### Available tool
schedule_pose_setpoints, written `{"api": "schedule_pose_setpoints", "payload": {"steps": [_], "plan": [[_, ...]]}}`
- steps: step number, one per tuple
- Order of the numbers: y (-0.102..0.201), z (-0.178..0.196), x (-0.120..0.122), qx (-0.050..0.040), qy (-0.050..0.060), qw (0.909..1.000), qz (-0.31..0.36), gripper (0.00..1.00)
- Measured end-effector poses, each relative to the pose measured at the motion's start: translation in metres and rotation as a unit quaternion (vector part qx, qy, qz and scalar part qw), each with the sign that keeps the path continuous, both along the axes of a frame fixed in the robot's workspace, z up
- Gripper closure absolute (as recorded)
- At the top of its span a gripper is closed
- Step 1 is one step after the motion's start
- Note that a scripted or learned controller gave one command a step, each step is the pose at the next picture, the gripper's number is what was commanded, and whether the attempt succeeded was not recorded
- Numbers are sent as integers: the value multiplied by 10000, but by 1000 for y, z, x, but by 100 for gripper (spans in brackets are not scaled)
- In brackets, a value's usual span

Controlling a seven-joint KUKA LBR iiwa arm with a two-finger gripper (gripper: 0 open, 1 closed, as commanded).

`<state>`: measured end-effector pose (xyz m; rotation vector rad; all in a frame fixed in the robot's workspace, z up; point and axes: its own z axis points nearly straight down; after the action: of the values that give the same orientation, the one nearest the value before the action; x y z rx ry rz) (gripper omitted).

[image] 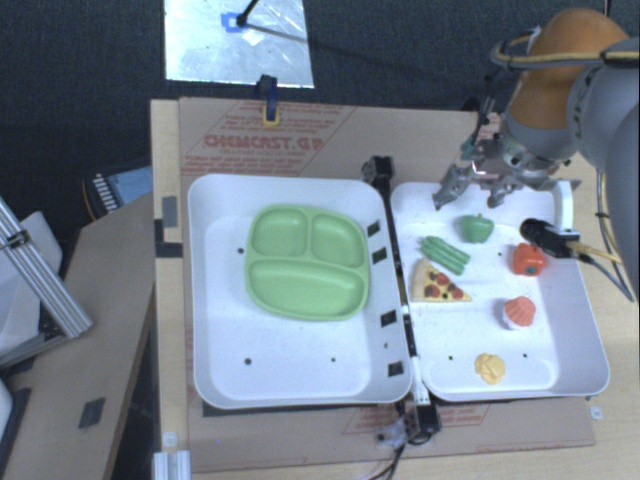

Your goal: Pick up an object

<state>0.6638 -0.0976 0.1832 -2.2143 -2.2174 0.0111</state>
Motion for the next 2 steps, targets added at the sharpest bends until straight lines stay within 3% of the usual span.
{"api": "schedule_pose_setpoints", "payload": {"steps": [1, 2], "plan": [[0, 7, 3, -5, -60, 10000, 8, 0], [5, -41, -5, -3, -49, 10000, 6, 0]]}}
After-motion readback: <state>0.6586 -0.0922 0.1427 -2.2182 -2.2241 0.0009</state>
